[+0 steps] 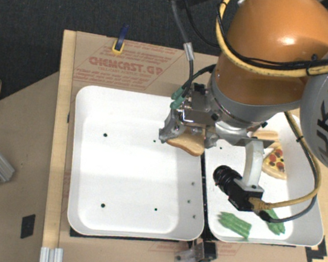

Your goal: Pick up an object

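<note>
Two white bins (88,146) on brown cardboard sheet (131,61), blue clip (121,40) at its far edge

Two bins side by side on the tabletop (64,143): left bin (120,176), right bin (296,229). Over the seam between them, at the far end, the hand (189,131), with a toast slice (185,143) under it, overlapping the left bin's right rim. In the right bin: pizza slice (276,162) far, pea pods (235,224) and (273,223) near.
</note>
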Motion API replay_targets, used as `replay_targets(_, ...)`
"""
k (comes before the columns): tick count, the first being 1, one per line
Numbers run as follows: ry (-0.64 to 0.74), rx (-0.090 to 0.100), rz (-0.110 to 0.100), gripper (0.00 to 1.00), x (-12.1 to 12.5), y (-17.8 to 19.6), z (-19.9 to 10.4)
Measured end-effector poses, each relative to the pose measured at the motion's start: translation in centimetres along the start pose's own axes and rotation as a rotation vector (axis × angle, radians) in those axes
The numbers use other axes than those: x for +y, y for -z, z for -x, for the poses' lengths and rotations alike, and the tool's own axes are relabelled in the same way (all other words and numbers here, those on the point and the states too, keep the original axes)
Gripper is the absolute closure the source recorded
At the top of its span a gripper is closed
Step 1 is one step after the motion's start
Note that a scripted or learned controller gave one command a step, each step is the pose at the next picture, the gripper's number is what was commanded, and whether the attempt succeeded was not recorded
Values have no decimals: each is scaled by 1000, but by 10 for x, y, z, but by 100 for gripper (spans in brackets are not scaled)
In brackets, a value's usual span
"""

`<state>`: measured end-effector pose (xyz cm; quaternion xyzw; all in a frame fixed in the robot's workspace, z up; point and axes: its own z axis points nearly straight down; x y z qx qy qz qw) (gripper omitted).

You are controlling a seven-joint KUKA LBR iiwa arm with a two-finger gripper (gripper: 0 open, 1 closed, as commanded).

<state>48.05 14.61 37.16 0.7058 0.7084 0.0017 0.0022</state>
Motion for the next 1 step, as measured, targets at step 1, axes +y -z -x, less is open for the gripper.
replay_targets(1, 1, 0, 1, 100, 0, 10, -1)
